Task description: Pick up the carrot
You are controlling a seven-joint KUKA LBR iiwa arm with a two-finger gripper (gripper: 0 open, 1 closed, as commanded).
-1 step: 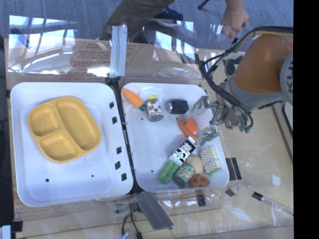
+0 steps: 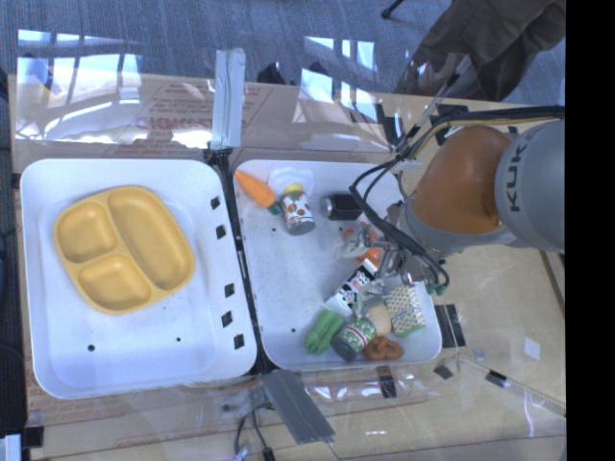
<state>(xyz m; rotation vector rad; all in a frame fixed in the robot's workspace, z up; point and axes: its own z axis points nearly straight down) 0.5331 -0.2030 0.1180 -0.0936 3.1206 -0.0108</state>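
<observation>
The arm (image 2: 480, 185) enters from the right of the camera view, its orange band sitting over the right-hand bin (image 2: 288, 334). The hand (image 2: 384, 262) is low inside that bin, toward its right side, among a cluster of items. How far the hand is open cannot be told, since cables and the wrist cover it; nothing can be confirmed as held.

The carrot (image 2: 256, 189) lies in the far-left corner of the right-hand bin, well apart from the hand, up and to the left of it. It rests on the bin floor, slanted, its tip pointing toward the corner. Just beside it, on the side nearer the hand, stands a small can (image 2: 299, 212) with a red and white label. A dark cylindrical object (image 2: 340, 206) lies between that can and the hand.

Below the hand, toward the near edge of the bin, lie a green vegetable (image 2: 324, 331), a second can (image 2: 355, 337), a pretzel (image 2: 383, 349) and a patterned box (image 2: 406, 309). A black and white packet (image 2: 354, 290) lies just below and left of the hand.

The left-hand bin (image 2: 58, 353), well apart from the hand, bears a yellow divided tray (image 2: 123, 248) with three compartments. Both bins sit on the counter (image 2: 500, 353).
</observation>
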